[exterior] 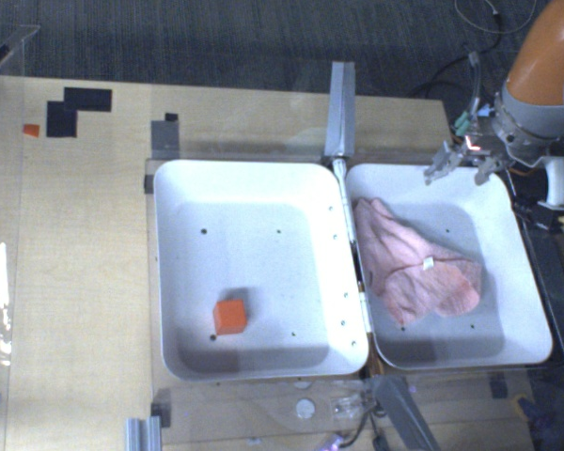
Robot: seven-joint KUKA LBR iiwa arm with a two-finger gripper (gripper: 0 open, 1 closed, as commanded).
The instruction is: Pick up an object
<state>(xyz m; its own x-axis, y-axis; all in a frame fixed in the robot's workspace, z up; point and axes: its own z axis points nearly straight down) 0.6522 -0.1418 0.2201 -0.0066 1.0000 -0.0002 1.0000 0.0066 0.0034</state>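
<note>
Orange block (230,317) (left bin (179,252)) — wooden bench (75,252).

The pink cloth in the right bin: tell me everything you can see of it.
The pink cloth is soft, pale pink fabric, crumpled into a loose heap with folds running from its narrower upper-left end to a wider, rounder lower-right part. A small white tag sits near its middle. It lies on the floor of the right bin, its left edge close to the wall next to the other bin. Nothing grips it; the claw is up by the bin's far rim, apart from it.
</note>
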